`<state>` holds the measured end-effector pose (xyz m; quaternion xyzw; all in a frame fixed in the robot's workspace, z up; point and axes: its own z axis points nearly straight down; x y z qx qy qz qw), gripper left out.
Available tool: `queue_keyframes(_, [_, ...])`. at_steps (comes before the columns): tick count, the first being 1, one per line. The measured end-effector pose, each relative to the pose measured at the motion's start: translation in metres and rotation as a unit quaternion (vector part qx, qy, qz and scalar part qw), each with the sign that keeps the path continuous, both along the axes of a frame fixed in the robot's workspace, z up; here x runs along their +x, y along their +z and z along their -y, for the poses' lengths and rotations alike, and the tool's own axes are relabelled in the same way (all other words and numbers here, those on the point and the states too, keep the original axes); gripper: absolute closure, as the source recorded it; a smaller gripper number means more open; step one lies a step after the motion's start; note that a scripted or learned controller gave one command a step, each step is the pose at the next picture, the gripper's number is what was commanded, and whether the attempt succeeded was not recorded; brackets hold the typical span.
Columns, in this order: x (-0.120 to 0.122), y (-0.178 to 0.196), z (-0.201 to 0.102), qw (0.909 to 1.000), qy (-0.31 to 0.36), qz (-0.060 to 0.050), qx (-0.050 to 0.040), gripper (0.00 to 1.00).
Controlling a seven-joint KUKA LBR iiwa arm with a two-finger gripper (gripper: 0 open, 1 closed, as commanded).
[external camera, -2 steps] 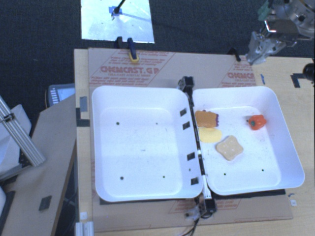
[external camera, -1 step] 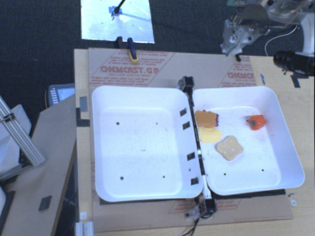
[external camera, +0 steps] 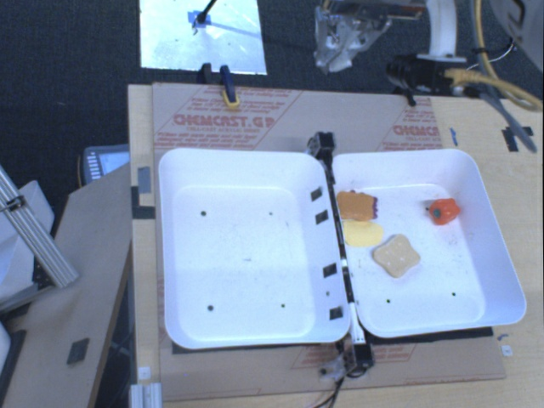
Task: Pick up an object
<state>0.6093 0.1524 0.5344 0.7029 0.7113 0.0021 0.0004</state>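
Sitting in the right shallow white plastic bin [external camera: 476,185]: orange toast-like slab [external camera: 356,205], flat yellow piece [external camera: 363,234], tan bread-shaped slice [external camera: 396,256] & small red-orange tomato toy [external camera: 442,211]. Left white bin [external camera: 183,172] is beside it, w/ black clips [external camera: 321,195] btwn them. Grey two-finger claw [external camera: 338,42] hangs high past the bins, holding nothing; can't tell how wide.

Four small food toys [external camera: 387,228] lie in the right bin [external camera: 493,287].

My two white bins [external camera: 170,253] side by side, clipped together (black clips [external camera: 330,270]), on printed cardboard [external camera: 255,119], shiny metal sheet [external camera: 204,24] beyond.
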Motion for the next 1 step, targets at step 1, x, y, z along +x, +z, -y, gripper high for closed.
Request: queue_keyframes(1, [0.0338, -0.0007, -0.0811, 1.0, 0.0, -0.001, 0.0003, 1.0])
